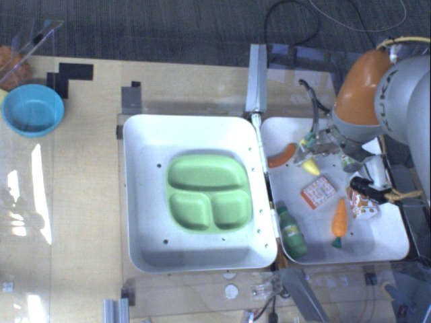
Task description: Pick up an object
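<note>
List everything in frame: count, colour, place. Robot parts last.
white bins: 2, white, side by side on the bench
divided tray: 1, green, three compartments, in the left bin
bottle: 1, green, lying at the right bin's near-left edge
carrot: 1, orange, right bin, near side
sausage: 1, orange-red, right bin, far-left part
yellow piece: 1, yellow, right bin, just below the gripper
patterned packet: 1, red and white, right bin centre
small carton: 1, red and white, right bin, right side
bowl: 1, blue, bench far left
arm: 1, grey with orange band, from the right
gripper: 1, over the right bin's far part
</note>
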You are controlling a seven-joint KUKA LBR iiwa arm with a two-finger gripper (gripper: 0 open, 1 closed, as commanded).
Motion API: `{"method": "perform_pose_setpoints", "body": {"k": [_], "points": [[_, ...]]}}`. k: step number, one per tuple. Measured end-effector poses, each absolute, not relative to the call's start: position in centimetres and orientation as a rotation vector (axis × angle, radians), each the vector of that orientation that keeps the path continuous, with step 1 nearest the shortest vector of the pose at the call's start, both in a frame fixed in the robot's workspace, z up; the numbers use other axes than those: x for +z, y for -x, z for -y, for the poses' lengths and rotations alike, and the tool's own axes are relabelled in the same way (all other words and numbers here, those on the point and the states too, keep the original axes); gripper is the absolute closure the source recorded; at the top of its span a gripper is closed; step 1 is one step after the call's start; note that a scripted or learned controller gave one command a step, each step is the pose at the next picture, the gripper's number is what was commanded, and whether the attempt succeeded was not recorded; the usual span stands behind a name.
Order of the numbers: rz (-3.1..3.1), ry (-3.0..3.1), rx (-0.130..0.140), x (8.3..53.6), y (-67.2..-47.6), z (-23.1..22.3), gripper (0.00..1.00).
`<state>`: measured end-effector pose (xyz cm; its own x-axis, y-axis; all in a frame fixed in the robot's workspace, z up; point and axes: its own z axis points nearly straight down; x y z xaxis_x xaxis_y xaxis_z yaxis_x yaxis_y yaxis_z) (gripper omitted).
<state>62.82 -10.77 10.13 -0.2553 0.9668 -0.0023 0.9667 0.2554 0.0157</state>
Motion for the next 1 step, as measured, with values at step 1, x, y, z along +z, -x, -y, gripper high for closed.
{"method": "perform_pose_setpoints", "body": {"k": [1], "points": [[-2.441, -1.968, 0.008, 18.75, -67.05, 4.40, 1.00]]}}
